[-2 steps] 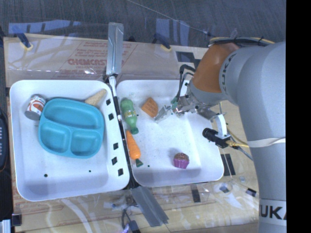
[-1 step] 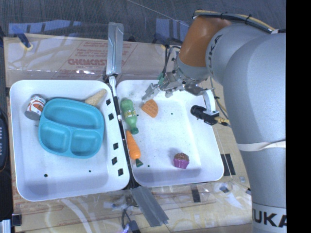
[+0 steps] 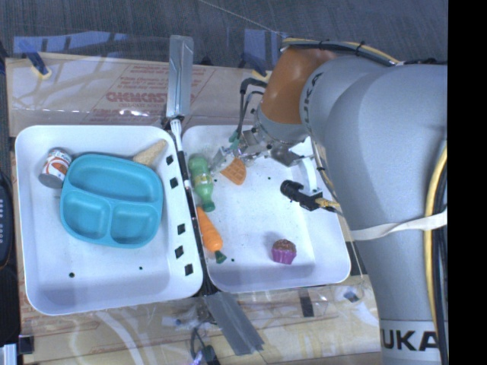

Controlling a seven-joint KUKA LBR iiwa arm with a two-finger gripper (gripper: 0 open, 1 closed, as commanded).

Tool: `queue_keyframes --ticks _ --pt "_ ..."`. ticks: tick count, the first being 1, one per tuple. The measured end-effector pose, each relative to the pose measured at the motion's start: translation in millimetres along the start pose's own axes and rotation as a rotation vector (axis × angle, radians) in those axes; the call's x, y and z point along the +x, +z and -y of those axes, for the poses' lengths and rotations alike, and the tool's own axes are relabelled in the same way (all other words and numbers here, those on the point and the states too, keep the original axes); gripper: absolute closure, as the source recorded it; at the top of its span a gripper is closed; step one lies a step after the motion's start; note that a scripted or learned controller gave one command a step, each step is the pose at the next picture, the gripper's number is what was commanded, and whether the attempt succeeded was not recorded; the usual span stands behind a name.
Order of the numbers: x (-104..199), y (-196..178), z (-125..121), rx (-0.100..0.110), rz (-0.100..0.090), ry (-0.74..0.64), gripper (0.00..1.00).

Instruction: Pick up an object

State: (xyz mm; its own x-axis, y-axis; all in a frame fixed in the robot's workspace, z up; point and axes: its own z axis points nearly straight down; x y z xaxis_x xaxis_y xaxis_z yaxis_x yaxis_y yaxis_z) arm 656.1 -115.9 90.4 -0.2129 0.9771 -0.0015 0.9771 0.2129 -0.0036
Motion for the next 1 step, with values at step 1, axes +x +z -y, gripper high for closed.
queue_keyframes --ticks 1 --pt "2.1 -8.7 -1.3 0.001 -0.001 -0.007 1.00"
